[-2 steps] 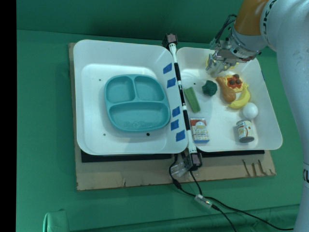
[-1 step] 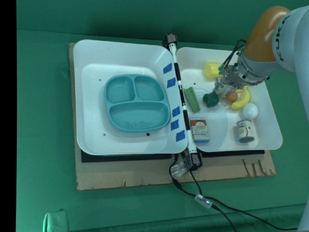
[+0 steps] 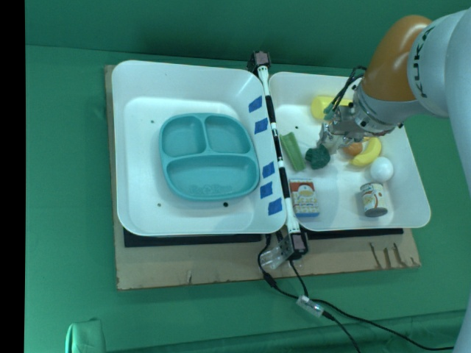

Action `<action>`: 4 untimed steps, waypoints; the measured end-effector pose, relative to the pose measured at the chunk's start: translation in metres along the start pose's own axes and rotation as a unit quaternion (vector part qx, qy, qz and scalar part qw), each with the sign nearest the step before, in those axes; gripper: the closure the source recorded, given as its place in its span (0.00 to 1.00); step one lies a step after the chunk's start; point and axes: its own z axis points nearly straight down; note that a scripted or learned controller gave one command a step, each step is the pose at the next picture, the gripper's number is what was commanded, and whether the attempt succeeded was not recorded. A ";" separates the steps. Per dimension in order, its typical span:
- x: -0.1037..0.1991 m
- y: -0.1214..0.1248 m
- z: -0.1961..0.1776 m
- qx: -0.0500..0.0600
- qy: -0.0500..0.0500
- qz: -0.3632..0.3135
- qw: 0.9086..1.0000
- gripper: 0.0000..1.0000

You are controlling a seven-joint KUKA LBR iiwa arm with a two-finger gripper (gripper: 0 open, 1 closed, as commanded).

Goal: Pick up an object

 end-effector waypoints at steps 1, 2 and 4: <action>-0.002 0.003 -0.015 -0.007 -0.001 0.003 1.000 1.00; -0.002 0.003 -0.015 -0.006 -0.001 0.003 1.000 0.00; -0.004 0.006 -0.030 -0.013 -0.003 0.006 1.000 0.00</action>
